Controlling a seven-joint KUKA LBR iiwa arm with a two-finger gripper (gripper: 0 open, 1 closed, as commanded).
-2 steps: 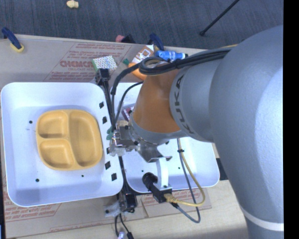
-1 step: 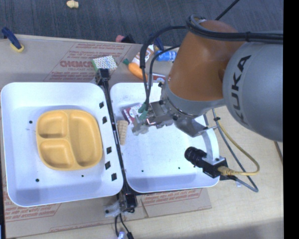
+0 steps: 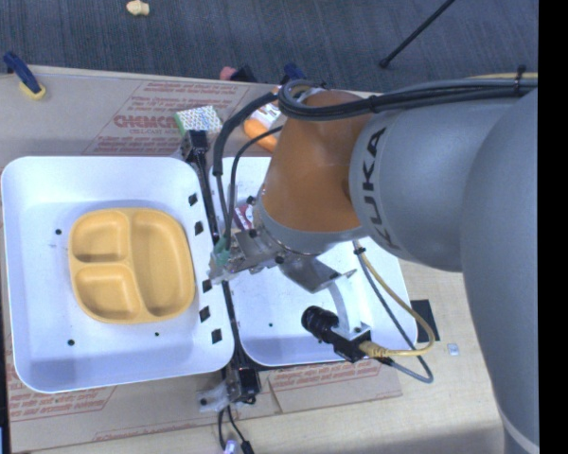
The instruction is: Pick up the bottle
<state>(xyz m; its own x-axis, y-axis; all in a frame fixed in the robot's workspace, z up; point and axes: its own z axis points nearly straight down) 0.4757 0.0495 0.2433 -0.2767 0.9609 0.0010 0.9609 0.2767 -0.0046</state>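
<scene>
- Bottle, seemingly orange-and-white (image 3: 262, 121), peeks past the arm (image 3: 312, 173) at the right bin's (image 3: 284, 343) far edge.
- Gripper (image 3: 232, 256) sits over that bin; open or closed, cannot tell.

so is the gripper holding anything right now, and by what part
It cannot be told: the arm hangs over the right bin and covers the gripper's tips, and no bottle can be made out between them.
</scene>
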